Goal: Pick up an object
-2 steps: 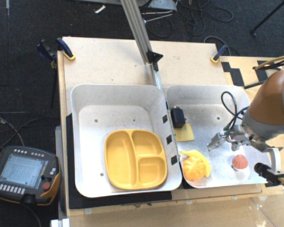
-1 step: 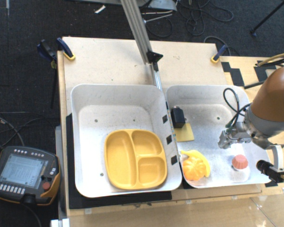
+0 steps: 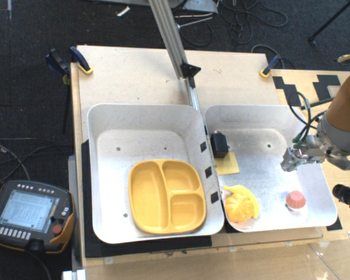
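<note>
The right bin (image 3: 262, 133) holds a small black box (image 3: 219, 144) at its left wall, a flat pale-yellow square (image 3: 227, 164) just below it, a yellow-orange toy (image 3: 241, 203) at the front left and a small red-pink piece (image 3: 296, 200) at the front right. My gripper (image 3: 291, 158) hangs over the right side of this bin, above and slightly left of the red-pink piece. Nothing shows between its fingers.
The left bin (image 3: 105, 127) holds a yellow divided plate (image 3: 167, 196). A slanted metal bar (image 3: 170, 31) runs down to the wall between the bins. A teach pendant (image 3: 26, 214) lies off the bench's left. Clamps sit at the board's far corners.
</note>
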`<state>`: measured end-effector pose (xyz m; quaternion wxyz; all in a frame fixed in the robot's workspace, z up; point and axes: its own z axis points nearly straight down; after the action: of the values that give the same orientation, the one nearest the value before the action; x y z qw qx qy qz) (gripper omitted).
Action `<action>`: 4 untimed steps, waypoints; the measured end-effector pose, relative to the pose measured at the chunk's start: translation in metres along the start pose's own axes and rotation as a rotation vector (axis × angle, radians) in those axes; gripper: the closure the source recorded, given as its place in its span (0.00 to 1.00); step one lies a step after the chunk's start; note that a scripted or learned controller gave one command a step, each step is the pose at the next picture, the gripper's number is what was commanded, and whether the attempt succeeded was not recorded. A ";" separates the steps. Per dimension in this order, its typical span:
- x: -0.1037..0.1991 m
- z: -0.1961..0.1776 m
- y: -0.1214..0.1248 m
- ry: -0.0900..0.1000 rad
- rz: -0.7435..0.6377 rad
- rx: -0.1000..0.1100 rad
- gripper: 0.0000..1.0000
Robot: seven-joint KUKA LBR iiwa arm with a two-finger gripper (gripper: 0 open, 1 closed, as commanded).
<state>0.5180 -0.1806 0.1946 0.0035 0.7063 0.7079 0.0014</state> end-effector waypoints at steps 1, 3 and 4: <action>0.000 -0.041 0.002 0.000 -0.001 0.001 1.00; 0.100 -0.051 0.041 0.004 -0.006 0.005 1.00; 0.151 -0.043 0.066 0.004 -0.006 0.006 1.00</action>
<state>0.5830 -0.0298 0.2377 0.0001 0.7041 0.7101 0.0009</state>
